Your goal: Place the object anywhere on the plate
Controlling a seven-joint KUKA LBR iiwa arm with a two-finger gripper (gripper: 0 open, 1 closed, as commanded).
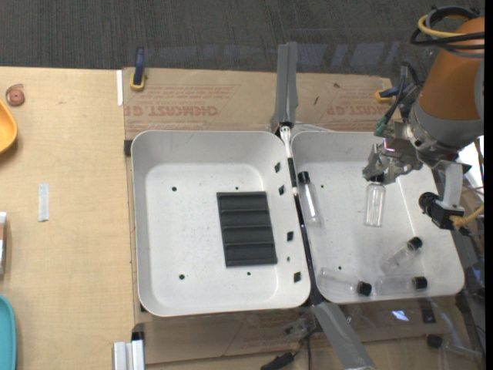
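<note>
Vial (374,205): clear plastic, no cap seen, upright, clamped in end effector (377,177) over rt bin (339,149).

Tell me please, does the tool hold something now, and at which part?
It seems so: the tool grips a clear vial at its top end, and the vial hangs upright over the right bin. The grip itself is partly hidden.

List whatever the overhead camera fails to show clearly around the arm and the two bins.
- Pincer: the wrist hides its tips, so whether it grips the clear vial hanging below is unclear.
- Clear vials along the right bin front wall: transparent and small, their count stays uncertain.
- Black ridged plate in the left bin: surface detail too small.
- Orange object: cut off by the left edge.
</note>
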